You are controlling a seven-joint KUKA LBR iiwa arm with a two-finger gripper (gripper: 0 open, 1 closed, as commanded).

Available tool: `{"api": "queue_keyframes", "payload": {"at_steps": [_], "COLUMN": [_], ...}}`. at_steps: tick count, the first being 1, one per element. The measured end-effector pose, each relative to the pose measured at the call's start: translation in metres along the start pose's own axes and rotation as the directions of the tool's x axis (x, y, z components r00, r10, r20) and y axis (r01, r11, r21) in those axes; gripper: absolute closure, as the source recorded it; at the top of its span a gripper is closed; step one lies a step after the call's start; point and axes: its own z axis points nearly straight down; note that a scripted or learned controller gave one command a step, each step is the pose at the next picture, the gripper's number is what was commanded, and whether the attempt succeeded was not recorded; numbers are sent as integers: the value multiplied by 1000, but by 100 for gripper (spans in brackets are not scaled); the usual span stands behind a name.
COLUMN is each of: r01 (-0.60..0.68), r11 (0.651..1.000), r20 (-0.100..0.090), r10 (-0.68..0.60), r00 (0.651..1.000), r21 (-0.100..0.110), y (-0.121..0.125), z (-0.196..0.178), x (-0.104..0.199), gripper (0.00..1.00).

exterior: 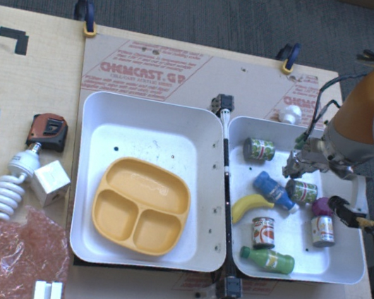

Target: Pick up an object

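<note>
My gripper hangs over the back of the right bin, just above a green can lying on its side. No object shows between its tips. Beside that can lies a blue bottle. Another green can rests further back to the left. A banana, a red-and-white can, a green bottle and a purple-capped can fill the front half of the bin.
The left bin holds a yellow divided plate. Left of the bins lie a spiral light bulb, a white cube, a tape measure and a red mesh bag. A white cap sits behind the right bin.
</note>
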Motion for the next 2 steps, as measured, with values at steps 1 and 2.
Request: {"api": "queue_keyframes", "payload": {"at_steps": [1, 2], "r01": [0, 1], "r11": [1000, 1000], "r20": [0, -2], "r10": [0, -1], "r00": [1000, 1000], "r21": [0, 3], "y": [0, -7], "z": [0, 20], "x": [0, 8], "gripper": [0, 0]}}
